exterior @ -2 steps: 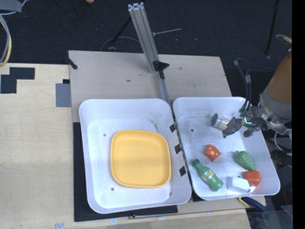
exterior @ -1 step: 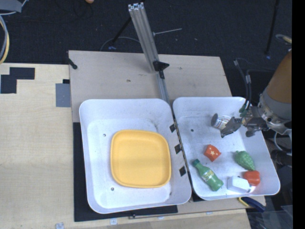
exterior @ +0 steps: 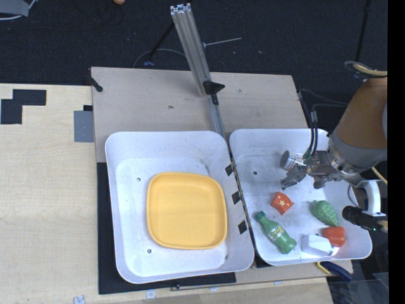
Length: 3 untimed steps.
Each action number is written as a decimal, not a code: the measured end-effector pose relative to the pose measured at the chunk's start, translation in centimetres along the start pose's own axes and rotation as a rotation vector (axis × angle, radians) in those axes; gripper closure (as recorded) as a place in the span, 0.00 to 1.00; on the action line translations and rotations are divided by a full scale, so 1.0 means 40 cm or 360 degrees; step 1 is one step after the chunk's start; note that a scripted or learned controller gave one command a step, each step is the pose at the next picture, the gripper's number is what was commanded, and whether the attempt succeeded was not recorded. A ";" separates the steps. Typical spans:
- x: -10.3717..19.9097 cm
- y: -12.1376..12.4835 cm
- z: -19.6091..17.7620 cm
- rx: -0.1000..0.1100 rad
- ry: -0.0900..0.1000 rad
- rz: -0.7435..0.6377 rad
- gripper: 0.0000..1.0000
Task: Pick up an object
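Observation:
My gripper (exterior: 292, 171) hangs over the middle of the right bin (exterior: 266, 145), its dark fingers pointing left and down with nothing between them. Just below it lies a small red block (exterior: 282, 202). A green bottle (exterior: 276, 232) lies tilted near the bin's front left. Further right sit a green bumpy object (exterior: 325, 212), a red-orange object (exterior: 335, 235) and a white piece (exterior: 316, 244). The arm with its orange band (exterior: 367, 116) comes in from the right.
The left bin (exterior: 126, 170) holds a yellow square plate (exterior: 186, 209). A metal post (exterior: 197, 46) rises behind the bins. Black clips (exterior: 235, 196) mark the wall between the bins.

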State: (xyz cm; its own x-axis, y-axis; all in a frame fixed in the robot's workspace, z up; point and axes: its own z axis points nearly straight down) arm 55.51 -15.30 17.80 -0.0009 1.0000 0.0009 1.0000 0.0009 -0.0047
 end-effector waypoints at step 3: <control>-0.017 0.009 0.189 -0.0011 -0.0002 0.0004 1.00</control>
State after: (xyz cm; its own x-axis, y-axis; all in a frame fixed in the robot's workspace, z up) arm 55.85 -15.98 10.24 0.0014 1.0000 -0.0005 1.0000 -0.0014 0.0023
